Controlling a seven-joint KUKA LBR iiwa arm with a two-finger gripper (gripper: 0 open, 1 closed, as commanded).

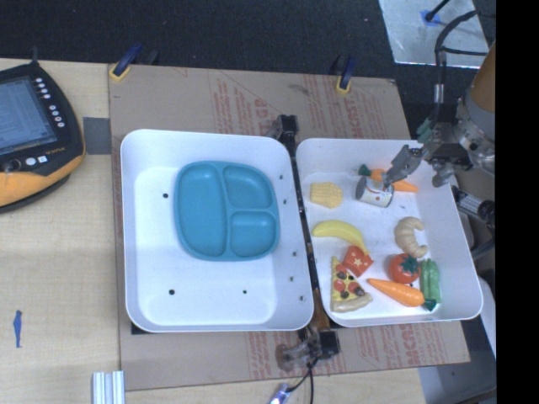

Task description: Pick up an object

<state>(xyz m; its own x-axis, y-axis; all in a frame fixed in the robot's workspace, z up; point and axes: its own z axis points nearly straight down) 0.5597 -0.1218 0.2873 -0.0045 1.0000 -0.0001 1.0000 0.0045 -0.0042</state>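
Gripper (pixel 418 165) over right bin's (pixel 468 251) far right corner, fingers spread, pinching nothing, small carrot (pixel 396 181) and cup (pixel 375 194) just below, toys crowding near edge, open floor mid-bin, blue tray (pixel 226 209) alone in left bin (pixel 143 225), wide margins.

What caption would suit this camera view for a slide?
KUKA gripper over the right bin of toy food, beside a divided blue plate in the left bin.

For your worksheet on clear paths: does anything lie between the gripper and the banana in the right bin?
Yes. The gripper sits at the bin's far side; a small grey cup lies just below it, roughly on the line to the banana.
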